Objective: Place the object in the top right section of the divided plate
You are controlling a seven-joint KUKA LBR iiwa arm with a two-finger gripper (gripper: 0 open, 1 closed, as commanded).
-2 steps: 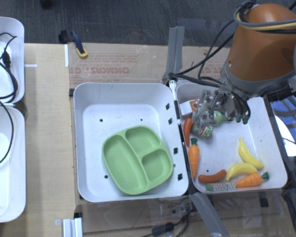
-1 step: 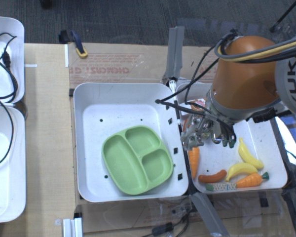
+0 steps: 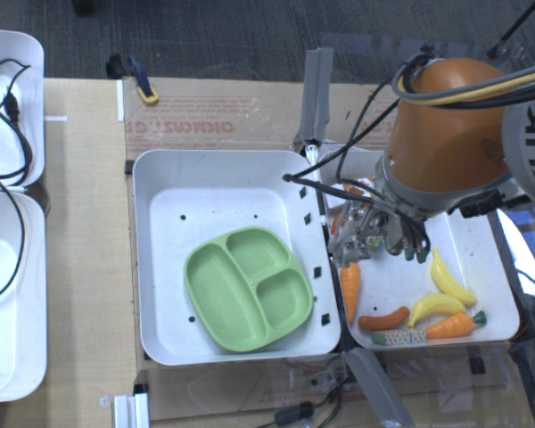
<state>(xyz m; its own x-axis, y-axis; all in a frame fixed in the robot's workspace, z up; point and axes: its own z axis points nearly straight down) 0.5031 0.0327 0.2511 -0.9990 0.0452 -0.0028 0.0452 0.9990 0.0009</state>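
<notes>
Pale wooden bench [image 3: 80, 239] under me, with a sheet of brown cardboard [image 3: 214, 119] laid beneath two shallow white bins set side by side. My arm [image 3: 455, 132] comes in from the right and bends down over the right bin [image 3: 508, 315], the big rounded orange band at my wrist covering most of that bin's upper half. Black cables [image 3: 357, 150] loop off the wrist and cross the rim between the bins. My claw [image 3: 374, 239] hangs below the band, low over the right bin's left side, close to the dividing wall; it is a tangle of dark metal and wires from this angle, so I cannot tell how wide it stands or whether anything sits in it.

Just below the claw lies an orange carrot [image 3: 349, 291], pointing downward along the bin's left wall. Near the bottom edge lie a reddish sausage [image 3: 383, 319], a curved yellow banana [image 3: 435, 306], a second banana [image 3: 450, 279] and another carrot [image 3: 450, 326] with a green tip, all smooth, toy-like plastic.

In the left bin [image 3: 160, 203] rests the green divided plate [image 3: 248, 288], rounded, matte, turned at a slant, with three shallow sections
</notes>
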